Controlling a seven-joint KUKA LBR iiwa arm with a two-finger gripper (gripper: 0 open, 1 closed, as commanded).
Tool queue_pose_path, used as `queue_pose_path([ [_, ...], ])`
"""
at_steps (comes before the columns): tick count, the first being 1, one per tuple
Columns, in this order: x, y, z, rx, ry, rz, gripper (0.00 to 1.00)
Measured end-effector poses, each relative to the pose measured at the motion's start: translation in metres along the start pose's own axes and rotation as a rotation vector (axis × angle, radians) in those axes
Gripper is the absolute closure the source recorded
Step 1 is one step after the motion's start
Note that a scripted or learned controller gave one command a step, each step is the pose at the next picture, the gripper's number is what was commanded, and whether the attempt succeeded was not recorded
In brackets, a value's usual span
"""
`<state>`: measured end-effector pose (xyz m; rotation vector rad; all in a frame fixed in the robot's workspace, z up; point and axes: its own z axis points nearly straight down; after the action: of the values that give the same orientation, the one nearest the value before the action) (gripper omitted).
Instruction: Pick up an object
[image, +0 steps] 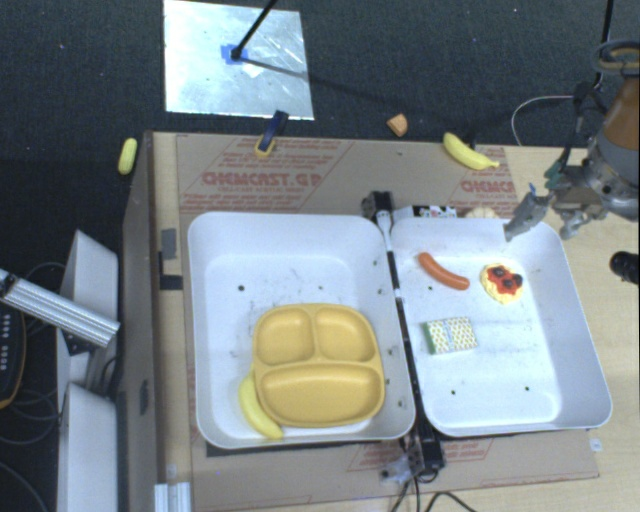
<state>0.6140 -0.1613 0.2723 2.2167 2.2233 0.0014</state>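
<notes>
Nothing has been lifted yet, as far as the overhead camera view shows: the two-finger gripper (548, 212) hangs above the upper right corner of the right-hand shallow white bin (575, 385), its two pale fingers spread apart with only air between them, so I judge the jaws released and holding nothing. Three candidate items lie on that bin's floor, all apart from the gripper. Nearest the gripper is a small yellow round toy food piece with red and dark toppings (502, 282), lying flat below the left finger. Just to its left lies a slim orange-red toy sausage (443, 271), set at a slant and looking smooth and narrow. Lower down, near the bin's middle, rests a small green-and-white speckled rectangular block (450, 335), flat on its broad face. The left-hand white bin (215, 300) holds a yellow three-compartment plastic plate (318, 362) with a yellow toy banana (256, 408) touching its lower left rim. Outside the bins, a second yellow banana (467, 151) lies on the cardboard bench top (300, 172). In my judgement, the whole pick remains to be done: descent, closing and lift are all outstanding.
</notes>
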Motion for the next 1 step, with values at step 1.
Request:
queue_pose_path([
  [1,0.0426,0.0234,0.0758,0.002,0.002,-0.001,0.0],
])
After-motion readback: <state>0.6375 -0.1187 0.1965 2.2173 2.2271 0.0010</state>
